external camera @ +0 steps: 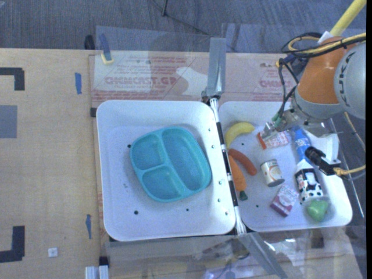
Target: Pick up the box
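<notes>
Pink box (284, 201) lies near front of right bin (343, 214), beside can (271, 172). Tool (274, 129) over red-white packet (274, 138); finger state unclear.

At the frame's right edge, the grey arm (343, 80) is cut off. Its wrist hides the tool's fingers above a small box (274, 137), whose label print is too small to read.

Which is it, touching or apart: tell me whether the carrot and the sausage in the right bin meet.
Touching. The camera view shows the sausage lying across the top of the carrot, with no white bin floor visible between them.
</notes>
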Robot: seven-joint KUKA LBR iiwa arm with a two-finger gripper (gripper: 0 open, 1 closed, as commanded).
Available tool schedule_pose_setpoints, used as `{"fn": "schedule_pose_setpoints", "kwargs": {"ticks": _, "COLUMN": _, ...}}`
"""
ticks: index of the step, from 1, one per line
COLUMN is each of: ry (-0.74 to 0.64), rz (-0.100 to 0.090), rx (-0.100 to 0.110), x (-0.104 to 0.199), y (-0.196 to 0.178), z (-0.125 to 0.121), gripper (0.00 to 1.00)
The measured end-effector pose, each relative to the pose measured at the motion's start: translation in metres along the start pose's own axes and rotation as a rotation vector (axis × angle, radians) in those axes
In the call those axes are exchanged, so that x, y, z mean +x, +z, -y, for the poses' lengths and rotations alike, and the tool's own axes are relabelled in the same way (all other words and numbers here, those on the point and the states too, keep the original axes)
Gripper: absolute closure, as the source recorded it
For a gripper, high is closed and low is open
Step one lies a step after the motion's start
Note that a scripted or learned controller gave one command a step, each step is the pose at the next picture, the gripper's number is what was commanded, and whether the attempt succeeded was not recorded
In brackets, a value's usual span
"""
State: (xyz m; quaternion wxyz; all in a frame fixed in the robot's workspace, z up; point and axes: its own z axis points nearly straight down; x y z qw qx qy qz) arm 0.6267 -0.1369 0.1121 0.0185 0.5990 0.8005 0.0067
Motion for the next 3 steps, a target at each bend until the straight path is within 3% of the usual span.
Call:
{"fn": "schedule_pose_setpoints", "kwargs": {"ticks": 1, "ry": 0.000, "rz": 0.000, "rx": 0.000, "x": 0.000, "y": 0.000, "z": 0.000, "gripper": 0.00}}
{"fn": "schedule_pose_setpoints", "kwargs": {"ticks": 2, "ry": -0.048, "rz": -0.020, "rx": 0.028, "x": 0.008, "y": -0.094, "z": -0.037, "gripper": 0.00}}
{"fn": "schedule_pose_setpoints", "kwargs": {"ticks": 3, "ry": -0.102, "rz": -0.019, "rx": 0.025, "x": 0.009, "y": 0.026, "z": -0.024, "gripper": 0.00}}
